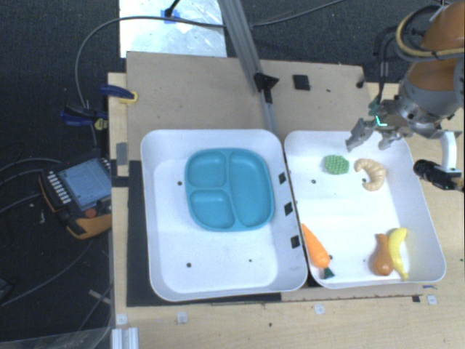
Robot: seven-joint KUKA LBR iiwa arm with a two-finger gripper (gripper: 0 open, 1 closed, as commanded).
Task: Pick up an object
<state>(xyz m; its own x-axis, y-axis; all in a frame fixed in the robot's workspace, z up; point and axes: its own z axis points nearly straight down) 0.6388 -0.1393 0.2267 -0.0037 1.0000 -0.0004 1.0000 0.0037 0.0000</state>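
Hovering with fingers spread and nothing between them, the hand (372, 136) has the croissant (371, 173) just below it, toward the camera.

A grey arm (430, 78) with an orange band is reaching in from the right over two white bins sitting side by side on a bench. Its gripper (370, 137), fingers spread apart and holding nothing, is hovering above the far edge of the right bin (349, 217), near a green ball (336, 165) and a croissant (372, 173). A carrot (315, 246) is lying against that bin's left wall, while a banana (399, 251) is resting against a brown pear (382, 257) in the near right corner. A blue divided plate (229, 188) is sitting in the left bin (167, 260).
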